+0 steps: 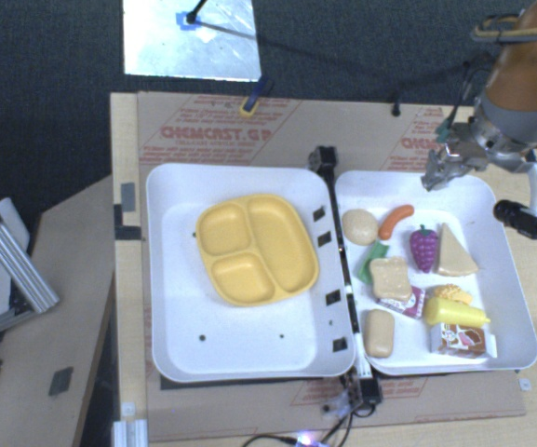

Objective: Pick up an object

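Nothing is picked up yet, as far as the view shows. The gripper hangs over the far rim of the right bin, above and apart from the toys, and nothing sits between its fingers; at this angle and size I cannot tell how far apart they stand. All of the work is left: choose a piece, come down on it, close and lift.

The candidates all lie in the right bin. Nearest the gripper is a small red sausage, smooth and curved, beside a pale round bread roll. A purple bunch of grapes, knobbly, lies just beside a tan wedge, possibly a sandwich half. Below are a toast slice, a yellow bottle and a beige loaf piece.

The left bin holds a yellow divided tray, glossy moulded plastic with three compartments.
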You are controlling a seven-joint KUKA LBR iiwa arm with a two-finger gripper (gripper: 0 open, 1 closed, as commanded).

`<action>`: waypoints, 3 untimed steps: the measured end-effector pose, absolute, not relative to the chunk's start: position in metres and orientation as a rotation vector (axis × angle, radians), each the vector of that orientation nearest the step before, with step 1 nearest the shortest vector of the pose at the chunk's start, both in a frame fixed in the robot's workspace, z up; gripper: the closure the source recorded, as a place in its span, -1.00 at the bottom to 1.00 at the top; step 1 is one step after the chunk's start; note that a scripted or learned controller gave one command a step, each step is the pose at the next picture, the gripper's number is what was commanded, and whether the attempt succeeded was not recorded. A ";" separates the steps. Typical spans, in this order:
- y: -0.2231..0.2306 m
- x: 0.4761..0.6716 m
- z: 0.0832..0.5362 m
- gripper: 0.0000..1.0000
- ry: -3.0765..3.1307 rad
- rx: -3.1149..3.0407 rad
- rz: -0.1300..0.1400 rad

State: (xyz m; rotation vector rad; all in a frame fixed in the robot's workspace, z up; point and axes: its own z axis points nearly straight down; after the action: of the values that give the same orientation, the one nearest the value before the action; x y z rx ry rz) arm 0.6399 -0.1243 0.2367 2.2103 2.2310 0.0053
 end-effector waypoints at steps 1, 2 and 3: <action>-0.062 0.629 0.228 1.00 2.234 2.212 0.004; -0.021 0.633 0.217 1.00 2.231 2.213 0.003; -0.030 0.620 0.229 1.00 2.222 2.220 0.002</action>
State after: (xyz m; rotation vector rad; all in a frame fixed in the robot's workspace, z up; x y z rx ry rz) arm 0.6196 -0.0298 0.2294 2.2198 2.2221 0.0021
